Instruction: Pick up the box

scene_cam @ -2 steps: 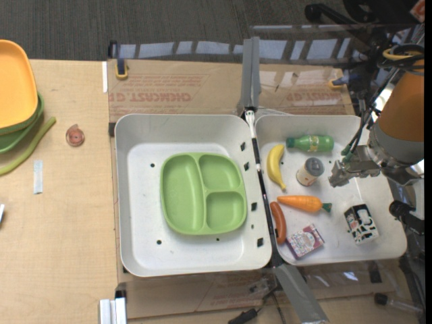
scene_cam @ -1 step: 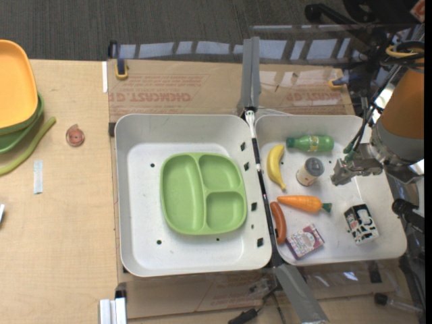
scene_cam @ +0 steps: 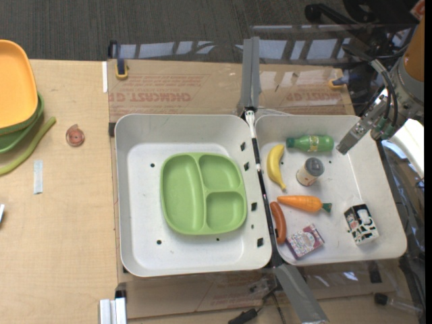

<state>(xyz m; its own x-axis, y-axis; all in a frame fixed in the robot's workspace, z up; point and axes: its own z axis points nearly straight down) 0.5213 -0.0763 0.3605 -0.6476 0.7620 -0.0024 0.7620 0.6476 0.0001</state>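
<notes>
A small pink box (scene_cam: 305,241) lies flat near the front edge of the right bin (scene_cam: 395,238), beside a red sausage (scene_cam: 278,221). A black-and-white carton (scene_cam: 360,223) rests on its side at the bin's front right. My gripper (scene_cam: 354,138) hangs over the bin's back right part, just right of a green bottle (scene_cam: 310,142). It is well away from both the pink box and the carton, and nothing shows in its grasp.
The right bin also holds a banana (scene_cam: 275,166), a small brown jar (scene_cam: 310,171) and a carrot (scene_cam: 304,204). A green divided plate (scene_cam: 204,193) lies in the left bin (scene_cam: 128,201). Yellow and green dishes (scene_cam: 15,100) sit at the bench's far left.
</notes>
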